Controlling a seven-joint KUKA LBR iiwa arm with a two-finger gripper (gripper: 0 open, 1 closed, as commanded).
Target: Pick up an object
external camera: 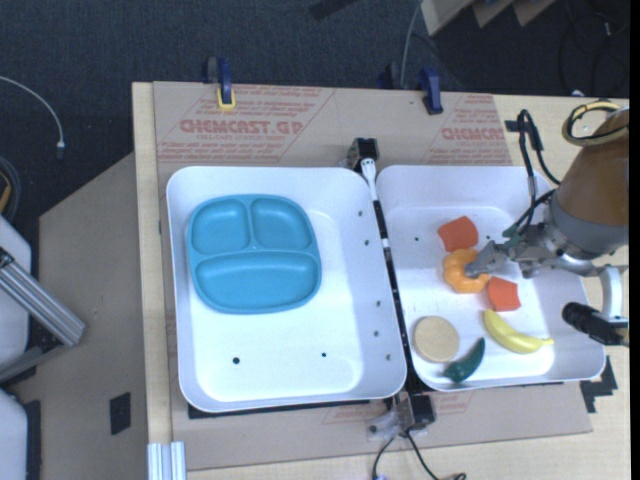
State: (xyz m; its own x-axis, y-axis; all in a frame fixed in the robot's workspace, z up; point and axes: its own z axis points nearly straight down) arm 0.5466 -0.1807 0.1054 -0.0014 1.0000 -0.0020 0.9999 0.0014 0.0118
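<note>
Reaching in over the right edge of the right bin [400,268], the arm [590,203] held its gripper [492,261] low above the cluster of toy food near that bin's middle. Whether the gripper was wide or closed could not be told; it sat just beside, perhaps touching, the orange-yellow piece [462,271]. An orange-red block [458,234] lay toward the bin's far edge, just beyond that piece, and a smaller red block [503,294] lay just on the arm's side of it. Along the near edge sat a tan round disc [436,337], a dark green item [465,362] at the rim, and a yellow banana [516,333] toward the near right corner. The left bin [280,368] carried a blue divided plate [255,253] in its far left part. Both bins rested on a cardboard-covered bench [160,298].
</note>
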